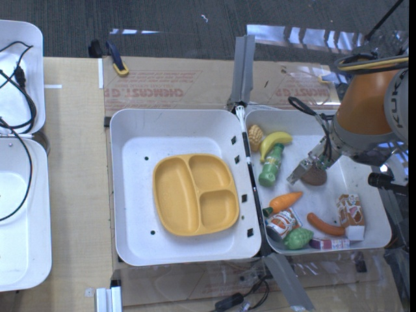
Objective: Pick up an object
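Mirrored "CHEMCAST GP" on cardboard (170, 78)

I note both bins (123, 174) as smooth matt white plastic; yellow tray (195, 194) satin plastic; bench (71, 109) pale wood grain.

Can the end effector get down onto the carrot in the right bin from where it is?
Probably yes. The carrot lies uncovered just left of and below the end effector, though the can crowds its lower side.

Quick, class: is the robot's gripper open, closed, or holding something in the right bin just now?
Gripper: state cannot be told; it sits low in the right bin, beside a brown object.
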Robot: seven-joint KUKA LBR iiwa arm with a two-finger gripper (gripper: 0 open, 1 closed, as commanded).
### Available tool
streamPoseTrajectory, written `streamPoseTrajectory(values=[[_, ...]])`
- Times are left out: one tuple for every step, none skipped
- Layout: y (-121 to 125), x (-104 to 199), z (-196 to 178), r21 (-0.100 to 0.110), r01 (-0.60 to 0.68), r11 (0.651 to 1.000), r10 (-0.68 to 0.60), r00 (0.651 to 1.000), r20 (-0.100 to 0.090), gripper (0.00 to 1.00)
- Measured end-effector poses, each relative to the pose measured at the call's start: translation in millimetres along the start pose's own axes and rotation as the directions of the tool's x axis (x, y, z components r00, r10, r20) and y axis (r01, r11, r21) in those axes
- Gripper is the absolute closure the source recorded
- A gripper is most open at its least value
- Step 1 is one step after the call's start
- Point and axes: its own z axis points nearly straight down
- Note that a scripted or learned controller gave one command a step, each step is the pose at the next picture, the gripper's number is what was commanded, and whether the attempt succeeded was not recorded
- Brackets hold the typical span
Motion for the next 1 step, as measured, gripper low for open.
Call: streamPoseTrajectory(values=[[0.6,-2.3,-9.9,-0.003,-0.005,1.0,0.005,1.0,0.005,1.0]])
